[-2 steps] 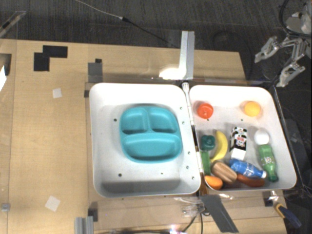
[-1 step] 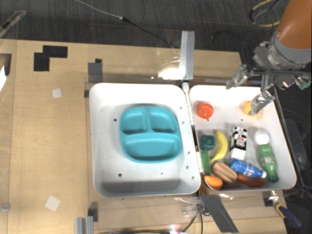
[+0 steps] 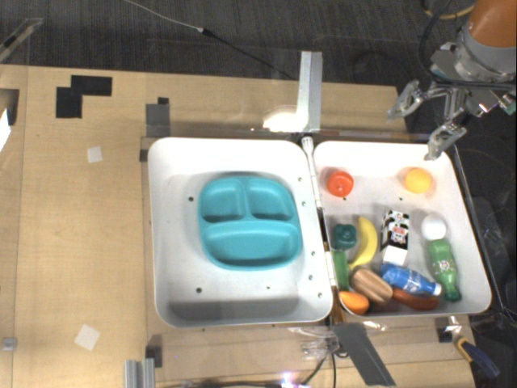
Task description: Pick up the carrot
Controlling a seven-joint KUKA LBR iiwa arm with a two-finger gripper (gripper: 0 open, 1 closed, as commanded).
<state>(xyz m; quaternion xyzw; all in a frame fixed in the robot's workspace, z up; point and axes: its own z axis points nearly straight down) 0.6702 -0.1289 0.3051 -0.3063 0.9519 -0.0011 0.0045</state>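
At the near edge of the right white plastic bin [image 3: 464, 192], closest to the camera, the small items lie packed together: the orange carrot with its green top [image 3: 346, 288] is pressed into the near left corner, along the wall that divides the two bins, and it touches a tan bread-like roll [image 3: 371, 284] and lies just beside a yellow banana [image 3: 365, 242]. A blue bottle on its side [image 3: 410, 280], a green bottle with a white cap [image 3: 441, 259] and a small black-and-white carton [image 3: 396, 231] crowd the same end, so the carrot has little free room around it. The left white bin [image 3: 170, 217] carries only a turquoise plastic plate with compartments [image 3: 245, 220]. The metal two-finger gripper [image 3: 432, 115] hangs above the far right corner of the right bin, well apart from the carrot. Its fingers stand spread wide and hold nothing, probably so that they are ready to descend. I judge that the pick is not yet begun, and the wall and the roll may disturb the grasp.
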